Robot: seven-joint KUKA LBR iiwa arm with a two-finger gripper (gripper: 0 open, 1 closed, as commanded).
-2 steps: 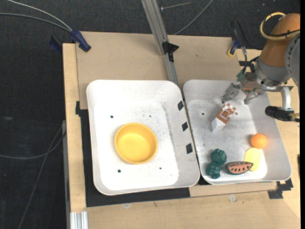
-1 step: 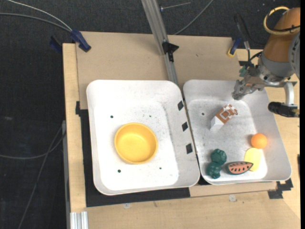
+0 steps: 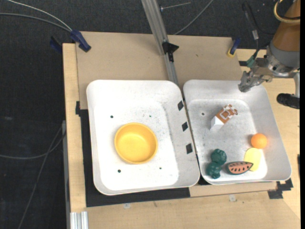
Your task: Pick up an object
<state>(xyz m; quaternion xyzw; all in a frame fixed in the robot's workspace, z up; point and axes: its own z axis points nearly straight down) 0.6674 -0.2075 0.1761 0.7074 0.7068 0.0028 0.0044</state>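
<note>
My gripper (image 3: pixel 246 83) hangs over the back edge of the right bin (image 3: pixel 267 101), with nothing seen between its fingers. In that bin lie a small white and brown carton (image 3: pixel 223 116), an orange ball (image 3: pixel 258 140), a yellow piece (image 3: pixel 254 157), a watermelon slice (image 3: pixel 238 167) and a dark green broccoli toy (image 3: pixel 216 163). The carton is below and left of the gripper, well apart from it.
The left bin (image 3: pixel 102 104) holds a yellow bowl (image 3: pixel 136 142). A metal pole (image 3: pixel 157 27) slants down to the gap between the bins. Blue clamps (image 3: pixel 78 40) sit at the bench's back corners, and cables run over the dark floor.
</note>
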